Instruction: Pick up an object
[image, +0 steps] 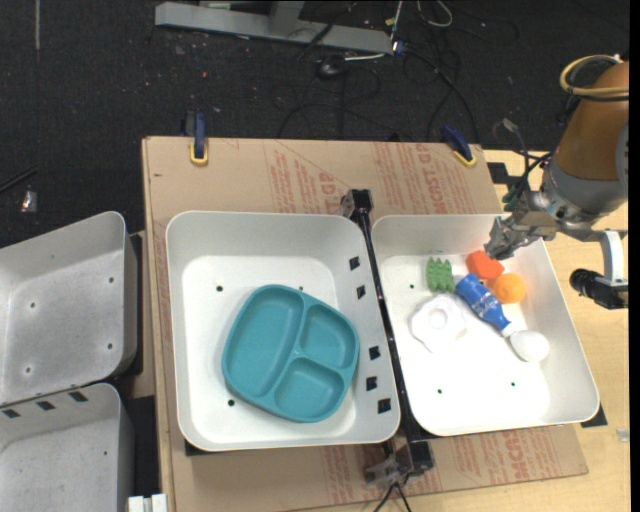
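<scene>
The right bin (560, 400) holds a green toothed block (438, 273), an orange-red piece (484, 265), an orange ball (510, 288), a blue and white tube (484, 303), a flat white piece (438, 322) and a white egg-shaped thing (529, 346). My gripper (500, 243) hangs at the far right corner of that bin, just above the orange-red piece. Its tips are dark and small against the bin wall. Nothing shows between them.
The left bin (200, 250) carries a teal divided plate (290, 352). A black divider (375, 300) runs between the bins. Both stand on a cardboard sheet (270, 170) held by clamps. White trays (60, 300) lie off to the left.
</scene>
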